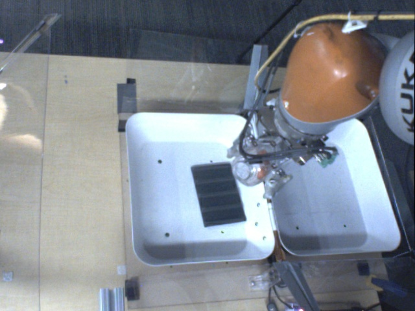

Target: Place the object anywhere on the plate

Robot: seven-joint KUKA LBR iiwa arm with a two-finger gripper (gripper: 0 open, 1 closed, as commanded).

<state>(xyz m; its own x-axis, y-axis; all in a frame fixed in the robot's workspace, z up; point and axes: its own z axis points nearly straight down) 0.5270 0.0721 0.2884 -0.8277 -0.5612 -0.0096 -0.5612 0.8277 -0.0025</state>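
The grey arm (331, 76) reaches in from the right with its orange band uppermost, and its hand (259, 170) hangs over the seam between the two white bins, at the right edge of the left bin (149, 173). Whether the hand is spread or pressed together cannot be told, as wrist and cables cover it. A dark ribbed plate (218, 194) lies flat in the left bin, just left of the hand.

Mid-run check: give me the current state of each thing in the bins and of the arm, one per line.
Dark ribbed plate: lying flat in the left bin, nothing on it.
Gripper: over the left bin's right edge, beside the plate; contents unclear.
Right bin: partly covered by the arm.
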